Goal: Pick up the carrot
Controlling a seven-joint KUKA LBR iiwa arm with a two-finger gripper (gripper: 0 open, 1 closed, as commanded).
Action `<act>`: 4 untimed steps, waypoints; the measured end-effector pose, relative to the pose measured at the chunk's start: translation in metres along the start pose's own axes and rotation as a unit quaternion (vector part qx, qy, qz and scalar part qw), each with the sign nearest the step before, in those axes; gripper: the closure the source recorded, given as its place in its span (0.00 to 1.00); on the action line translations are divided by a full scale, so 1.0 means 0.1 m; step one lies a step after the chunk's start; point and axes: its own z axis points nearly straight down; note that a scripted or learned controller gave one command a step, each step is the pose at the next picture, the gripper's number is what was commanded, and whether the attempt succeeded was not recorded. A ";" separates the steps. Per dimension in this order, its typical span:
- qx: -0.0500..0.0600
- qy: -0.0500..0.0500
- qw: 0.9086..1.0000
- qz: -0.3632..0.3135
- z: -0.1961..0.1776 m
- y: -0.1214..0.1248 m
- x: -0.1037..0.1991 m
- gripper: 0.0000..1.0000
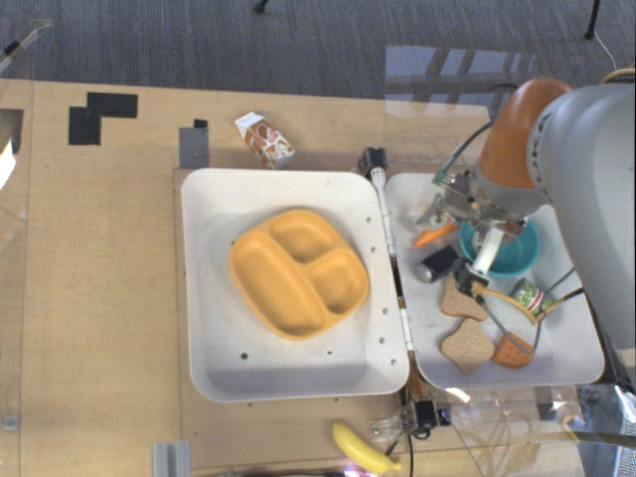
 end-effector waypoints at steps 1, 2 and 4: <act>0.007 -0.004 1.000 -0.001 -0.05 -0.03 -0.03 1.00; 0.008 -0.003 0.999 0.041 -0.94 -0.62 0.56 1.00; 0.007 -0.004 0.996 -0.088 -3.14 -0.61 0.14 0.00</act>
